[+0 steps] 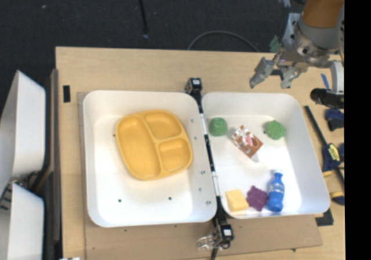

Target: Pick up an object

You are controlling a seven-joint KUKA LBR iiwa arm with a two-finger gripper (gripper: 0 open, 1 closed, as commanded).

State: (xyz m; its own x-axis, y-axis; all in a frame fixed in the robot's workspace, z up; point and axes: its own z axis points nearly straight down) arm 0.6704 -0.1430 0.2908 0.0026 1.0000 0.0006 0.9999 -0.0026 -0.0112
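Six small things lay in the right bin (293,105): a green ball (218,126), a wrapped snack packet (247,141), a bumpy green piece (275,130), a yellow block (236,199), a purple lump (257,198) and a blue bottle (276,192). My gripper (277,74) hung above the surface just beyond that bin's far rim, fingers spread and holding nothing. The left bin (93,154) carried a yellow divided tray (154,144). I judged the green ball the best choice: it stood well apart from its neighbours, looked light and probably soft, so a pinch across its middle should hold. The packet looked crinkly and slippery.
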